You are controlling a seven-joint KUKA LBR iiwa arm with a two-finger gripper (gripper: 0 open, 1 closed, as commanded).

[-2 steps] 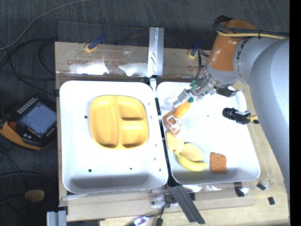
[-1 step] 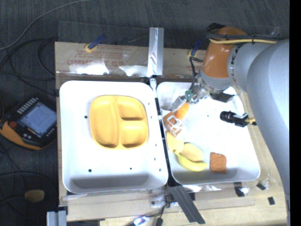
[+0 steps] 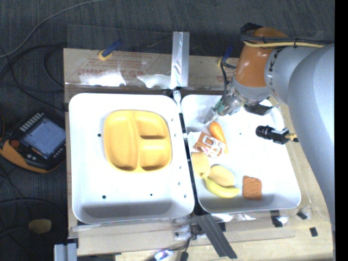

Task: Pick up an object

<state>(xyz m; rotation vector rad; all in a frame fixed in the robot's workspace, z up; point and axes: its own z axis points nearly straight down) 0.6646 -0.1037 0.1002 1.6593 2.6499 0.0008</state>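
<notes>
Hand (image 3: pixel 224 107) low at top-left of right bin (image 3: pixel 283 167), just above carrot (image 3: pixel 217 130); fingers: cannot tell. Near carrot: orange-white packet (image 3: pixel 209 144), pale fruit (image 3: pixel 222 174), banana (image 3: pixel 220 190), brown block (image 3: pixel 252 187). Yellow tray (image 3: pixel 137 140) in left bin (image 3: pixel 87 162).

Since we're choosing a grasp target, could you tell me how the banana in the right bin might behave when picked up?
The banana looks smooth and curved, so it may slip or pivot between fingers. It lies against the pale rounded fruit, which would probably get nudged. It looks like a toy, likely light.
</notes>
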